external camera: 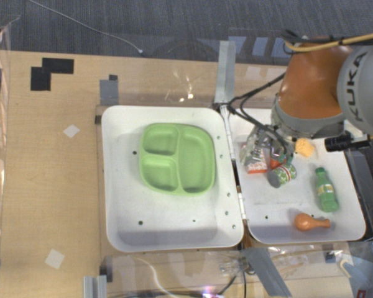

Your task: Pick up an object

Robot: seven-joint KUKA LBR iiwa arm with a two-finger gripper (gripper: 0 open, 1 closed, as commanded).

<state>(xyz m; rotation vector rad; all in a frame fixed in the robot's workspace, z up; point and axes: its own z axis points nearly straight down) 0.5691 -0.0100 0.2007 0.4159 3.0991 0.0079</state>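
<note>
Gripper [265, 149] lowered into right bin [354, 228] near its left wall, over a red-and-white packet [256, 165] and a grey can [280, 175], presumably for a grasp; finger state cannot be told, nothing seen held; green bottle [325, 190] near right edge; green divided plate [177, 158] kept centred in left bin [121, 228]

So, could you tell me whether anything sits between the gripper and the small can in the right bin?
Nothing visible does. The gripper hangs just above and left of the can, with a red-and-white packet right beside it.
</note>
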